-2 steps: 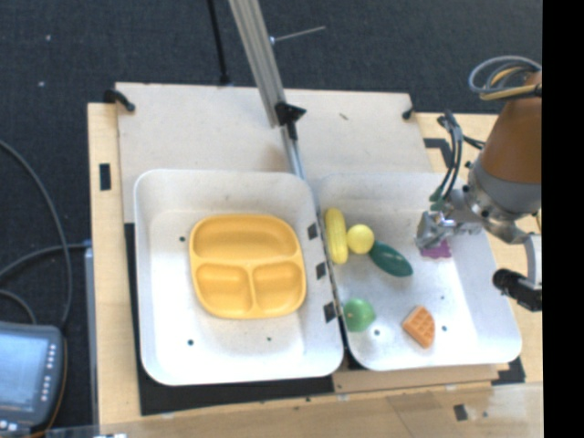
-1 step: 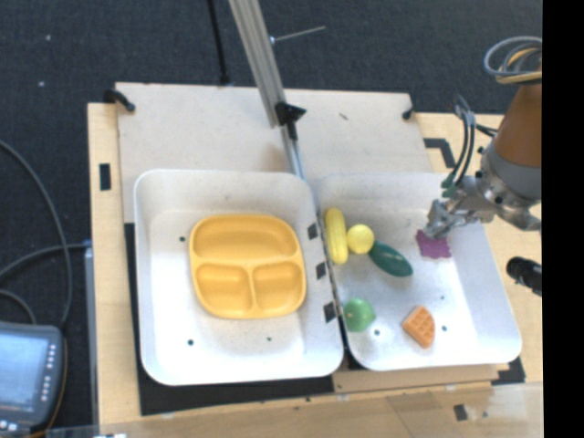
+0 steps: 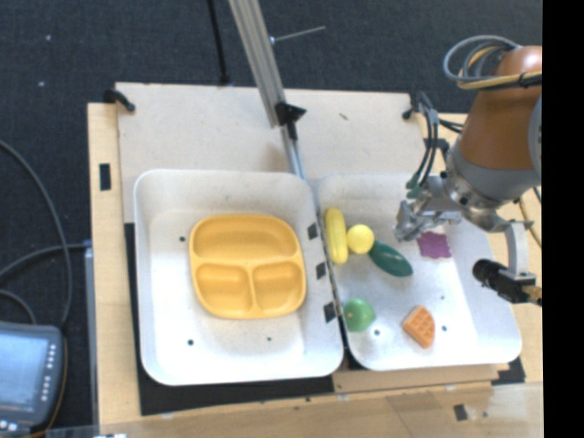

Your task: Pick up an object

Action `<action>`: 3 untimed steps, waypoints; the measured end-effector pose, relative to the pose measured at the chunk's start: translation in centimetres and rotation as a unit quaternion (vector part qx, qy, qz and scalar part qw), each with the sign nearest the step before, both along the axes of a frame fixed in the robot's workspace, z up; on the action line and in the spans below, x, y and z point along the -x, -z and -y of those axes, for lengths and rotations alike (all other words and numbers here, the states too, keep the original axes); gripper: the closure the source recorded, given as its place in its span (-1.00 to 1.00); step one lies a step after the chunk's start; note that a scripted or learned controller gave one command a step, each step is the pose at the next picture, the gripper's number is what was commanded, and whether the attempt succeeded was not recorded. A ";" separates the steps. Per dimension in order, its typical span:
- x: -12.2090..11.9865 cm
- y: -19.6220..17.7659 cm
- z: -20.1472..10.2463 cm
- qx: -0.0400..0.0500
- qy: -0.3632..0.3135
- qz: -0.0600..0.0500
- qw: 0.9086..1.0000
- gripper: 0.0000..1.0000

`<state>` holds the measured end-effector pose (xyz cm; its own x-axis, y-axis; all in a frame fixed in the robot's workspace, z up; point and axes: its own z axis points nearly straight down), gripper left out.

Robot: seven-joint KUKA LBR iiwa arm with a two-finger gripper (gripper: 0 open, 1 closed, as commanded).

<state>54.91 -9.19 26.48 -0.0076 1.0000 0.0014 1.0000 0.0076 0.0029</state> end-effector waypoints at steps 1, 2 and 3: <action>0.0 -0.6 -5.2 0.000 0.000 0.000 1.000 1.00; 0.1 -0.9 -10.2 0.000 0.000 0.000 1.000 1.00; 0.5 -0.7 -15.7 0.000 0.000 -0.001 1.000 1.00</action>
